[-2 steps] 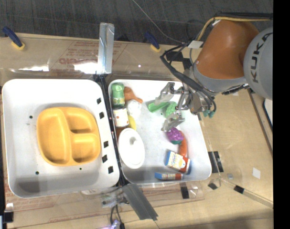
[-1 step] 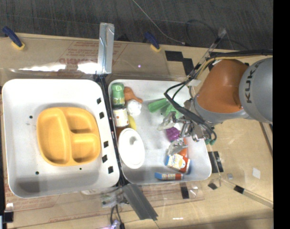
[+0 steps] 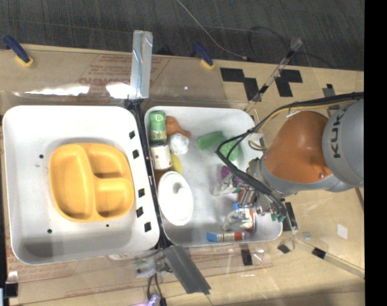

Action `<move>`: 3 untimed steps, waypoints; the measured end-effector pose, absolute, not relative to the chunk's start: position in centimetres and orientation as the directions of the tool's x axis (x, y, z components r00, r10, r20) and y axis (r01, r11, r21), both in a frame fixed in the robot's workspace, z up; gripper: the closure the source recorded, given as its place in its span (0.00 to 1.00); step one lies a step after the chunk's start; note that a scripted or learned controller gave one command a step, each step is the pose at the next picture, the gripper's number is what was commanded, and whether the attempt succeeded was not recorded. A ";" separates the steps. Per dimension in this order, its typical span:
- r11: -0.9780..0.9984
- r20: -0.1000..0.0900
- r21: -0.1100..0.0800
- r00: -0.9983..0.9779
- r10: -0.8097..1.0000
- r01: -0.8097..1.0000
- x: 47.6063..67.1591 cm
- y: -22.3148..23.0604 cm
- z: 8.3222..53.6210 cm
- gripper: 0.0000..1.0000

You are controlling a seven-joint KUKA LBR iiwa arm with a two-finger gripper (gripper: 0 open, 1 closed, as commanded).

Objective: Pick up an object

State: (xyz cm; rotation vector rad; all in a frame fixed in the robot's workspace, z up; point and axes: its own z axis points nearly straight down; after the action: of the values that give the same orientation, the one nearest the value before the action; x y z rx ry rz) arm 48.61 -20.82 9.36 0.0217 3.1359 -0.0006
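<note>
Down in the right-hand shallow white bin (image 3: 199, 115), toward five o'clock: the grey arm's claw (image 3: 243, 204), buried among small cluttered items; cannot tell how far open or whether anything is held. At the bin's nine o'clock side: a green-capped bottle (image 3: 157, 126), a round white lid (image 3: 175, 197) below it. Near twelve o'clock: a green block (image 3: 210, 139). Along six o'clock: a blue-and-red marker pen (image 3: 226, 236). Left-hand white bin (image 3: 21, 171): a yellow divided plastic tray (image 3: 91, 181).
</note>
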 end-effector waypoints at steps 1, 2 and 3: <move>1.000 -0.010 -0.002 -1.000 0.005 0.005 48.9 -20.6 10.5 1.00; 0.991 -0.013 -0.001 -0.991 0.132 0.132 51.5 -15.7 24.0 1.00; 0.992 -0.007 -0.001 -0.992 0.127 0.127 51.5 -15.6 24.7 1.00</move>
State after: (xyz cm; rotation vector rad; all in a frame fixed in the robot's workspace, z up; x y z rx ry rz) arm 51.52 -15.63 24.65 0.1988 3.1280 -0.0030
